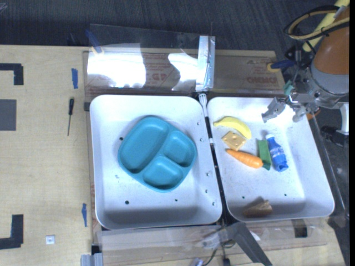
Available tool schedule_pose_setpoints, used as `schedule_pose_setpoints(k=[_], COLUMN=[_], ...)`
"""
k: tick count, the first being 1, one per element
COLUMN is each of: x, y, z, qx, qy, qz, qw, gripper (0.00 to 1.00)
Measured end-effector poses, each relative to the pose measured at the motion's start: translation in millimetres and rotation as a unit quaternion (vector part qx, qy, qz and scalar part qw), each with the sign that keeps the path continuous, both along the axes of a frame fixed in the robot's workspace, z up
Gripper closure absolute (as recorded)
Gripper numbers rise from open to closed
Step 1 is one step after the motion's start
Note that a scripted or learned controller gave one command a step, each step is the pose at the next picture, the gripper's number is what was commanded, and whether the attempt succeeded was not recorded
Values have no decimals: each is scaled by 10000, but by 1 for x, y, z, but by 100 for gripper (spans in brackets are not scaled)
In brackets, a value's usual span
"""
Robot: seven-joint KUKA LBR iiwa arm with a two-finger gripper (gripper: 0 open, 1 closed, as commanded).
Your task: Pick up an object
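Two white bins sit side by side on the counter (39,165). Left bin (105,198) holds a blue three-compartment tray (157,153), roughly centred, with open floor all round it. Right bin (310,198) has its objects bunched in the upper-middle: yellow banana (233,126), tan cracker-like square (234,141) touching below it, orange carrot (244,158) lying slantwise, green block (263,154) and blue packet (277,152) just beside each other to the carrot's right. Brown item (258,207) lies alone at the bin's bottom wall, shape hard to make out. Bare floor between that item and the cluster, and along the right wall. Gripper (285,111) hovers at the right bin's upper right corner, fingers apart, nothing between them, near but clear of the blue packet. Arm (331,65) is cut off by the right frame edge. Clear plastic sheet (150,65) above the left bin glares white. Red print on the cardboard strip (244,71) behind it is unreadable; packet label also too small to read.
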State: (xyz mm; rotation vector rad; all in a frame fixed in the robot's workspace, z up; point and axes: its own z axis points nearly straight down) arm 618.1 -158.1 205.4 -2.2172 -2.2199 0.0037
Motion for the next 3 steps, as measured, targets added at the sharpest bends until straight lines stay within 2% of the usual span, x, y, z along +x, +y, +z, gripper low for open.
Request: schedule_pose_setpoints(k=[1,2,3], x=[-61,-62,-61], y=[-19,-17,-17], z=[-35,-119,-112], qx=[-5,-10,-10], qy=[13,-44,-48], qz=[-212,-757,-765], qw=[9998,9971,9971], gripper=[0,0,100])
